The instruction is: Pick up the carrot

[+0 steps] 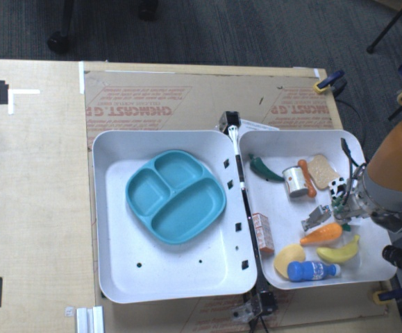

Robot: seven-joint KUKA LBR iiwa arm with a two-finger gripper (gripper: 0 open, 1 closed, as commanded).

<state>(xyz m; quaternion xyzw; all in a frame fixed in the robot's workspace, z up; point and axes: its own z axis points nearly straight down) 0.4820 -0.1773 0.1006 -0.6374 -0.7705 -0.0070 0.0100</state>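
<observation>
Camera view showed the gripper point(344, 205) low over the right bin point(278, 143), near that bin's right wall, with the grey arm and its orange band point(397, 155) reaching in from the right edge. Whether the claw was spread or pressed together could not be told; the wrist hardware hid its tips.

Just below and to the left of the claw lay the carrot point(321, 234), on the floor of the right bin, in its lower right part. Its long axis ran nearly left to right, tilted slightly, with the right end a little higher. The thicker end, with a touch of green, pointed right toward the claw; the narrower end pointed left and down. No finger could be seen closed on it.

A grey metal piece point(316, 218) lay just above the carrot's left end. A yellow banana point(339, 252) sat just below the carrot's right end, a blue bottle point(312, 271) lay beneath that, and a yellow rounded fruit point(288, 258) rested beside the bottle's left end.

Farther up the bin were a silver can point(296, 183), a slice of bread point(321, 170) and a green pepper point(264, 171). A small brown carton point(262, 232) leaned by the divider.

The left bin point(117, 255) held a blue divided plate point(176, 196).
</observation>
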